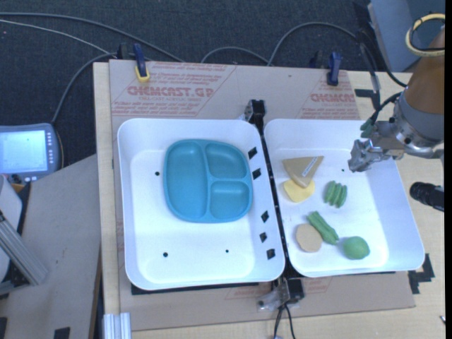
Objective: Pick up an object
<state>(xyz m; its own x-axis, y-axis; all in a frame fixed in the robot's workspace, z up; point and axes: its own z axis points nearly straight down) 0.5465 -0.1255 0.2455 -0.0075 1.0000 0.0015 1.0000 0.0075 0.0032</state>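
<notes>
Reaching in from the right, the arm (427, 94) places its gripper (359, 157) over the far part of the right bin (402, 210), above bare white floor. Whether the gripper is open or shut cannot be told at this angle, and nothing is seen held in it.

Surroundings: the left bin (141, 189) holds a blue divided tray (207, 180) with three compartments, lying flat near its centre. A black divider strip (263, 189) runs between the two bins. Two blue clamps (141, 66) (333, 68) grip the far edge of the cardboard sheet (176, 83) under the bins. A small screen (27, 149) sits well to the left, off the bench.

Task items, all in the right bin: a tan wedge (304, 168) lies to the left of the gripper, touching a yellow piece (298, 190) on its near side. A ribbed green piece (335, 193) lies near the gripper, on its near side, and apart from it. Nearer still, a long green piece (323, 227) touches a tan round disc (308, 239), with a green ball (355, 247) just beside them to the right.
</notes>
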